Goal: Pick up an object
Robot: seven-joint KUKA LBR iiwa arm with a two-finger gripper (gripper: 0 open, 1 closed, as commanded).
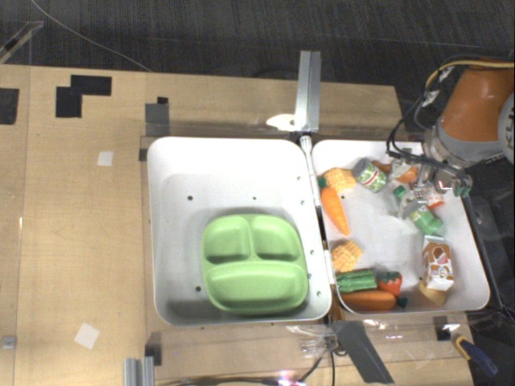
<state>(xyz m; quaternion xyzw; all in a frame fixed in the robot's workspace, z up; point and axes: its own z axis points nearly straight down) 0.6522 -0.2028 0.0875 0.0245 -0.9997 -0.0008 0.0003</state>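
My gripper [414,198] hangs low in the right bin [378,223], near its back right corner, under the orange-banded wrist [475,111]. It sits among small items: a green can [371,175] to its left, an orange piece [406,173] just behind it, and a green packet [427,220] right below it. Whether anything is between its tips is hidden by clutter. An orange carrot [334,208] and a corn cob [340,178] lie along the bin's left side.
A brown and white carton [437,268] lies at the front right. Along the front wall sit a second corn piece [347,255], a green cucumber [356,280], a red tomato [390,281] and an orange sausage-like item [370,300]. The left bin [177,175] holds a green divided tray [253,261].
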